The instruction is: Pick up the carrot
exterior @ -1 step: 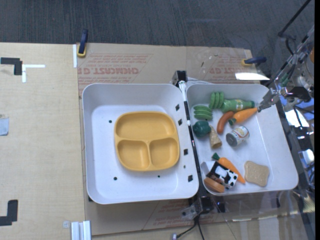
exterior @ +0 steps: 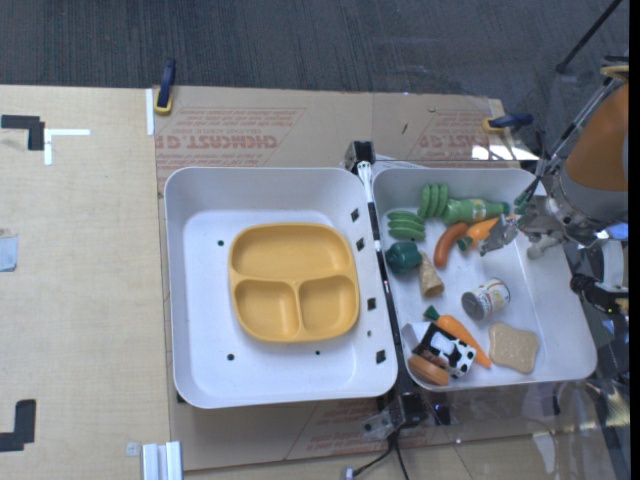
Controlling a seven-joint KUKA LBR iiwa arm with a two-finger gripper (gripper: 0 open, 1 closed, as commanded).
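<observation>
The arm (exterior: 598, 148) is reaching in from the right, its upper part cut off at the edge. The gripper (exterior: 503, 230) is sitting low in the right bin (exterior: 560, 318), its tips blurring into an orange piece (exterior: 482, 229), so I cannot tell its state. The carrot (exterior: 466, 337) is lying well apart, nearer the front, partly tucked against a black-and-white toy (exterior: 448, 351).

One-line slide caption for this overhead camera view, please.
Gripper reaches into the right bin beside an orange carrot; yellow tray sits in the left bin.
</observation>
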